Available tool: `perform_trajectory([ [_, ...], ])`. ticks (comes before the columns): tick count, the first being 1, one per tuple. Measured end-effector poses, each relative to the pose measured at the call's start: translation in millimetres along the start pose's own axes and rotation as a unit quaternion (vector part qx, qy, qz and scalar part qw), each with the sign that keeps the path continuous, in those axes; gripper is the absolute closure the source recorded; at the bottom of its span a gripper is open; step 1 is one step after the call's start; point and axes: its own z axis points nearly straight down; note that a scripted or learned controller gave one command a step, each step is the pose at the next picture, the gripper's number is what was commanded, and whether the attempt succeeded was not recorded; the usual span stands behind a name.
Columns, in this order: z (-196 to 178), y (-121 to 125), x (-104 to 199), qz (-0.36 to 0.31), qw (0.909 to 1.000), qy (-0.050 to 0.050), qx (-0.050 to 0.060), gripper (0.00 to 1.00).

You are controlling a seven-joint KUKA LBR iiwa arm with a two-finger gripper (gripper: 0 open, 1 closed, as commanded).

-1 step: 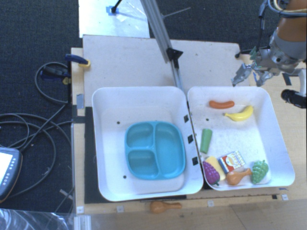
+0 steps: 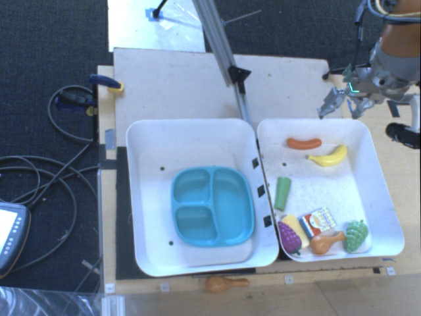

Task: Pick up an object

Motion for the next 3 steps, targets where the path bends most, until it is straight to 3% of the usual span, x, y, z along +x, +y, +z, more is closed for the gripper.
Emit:
perform_trajectory([
  [3,156.1,-8.9,6.1,0.003,1.0,0.0,0.002,0.0],
])
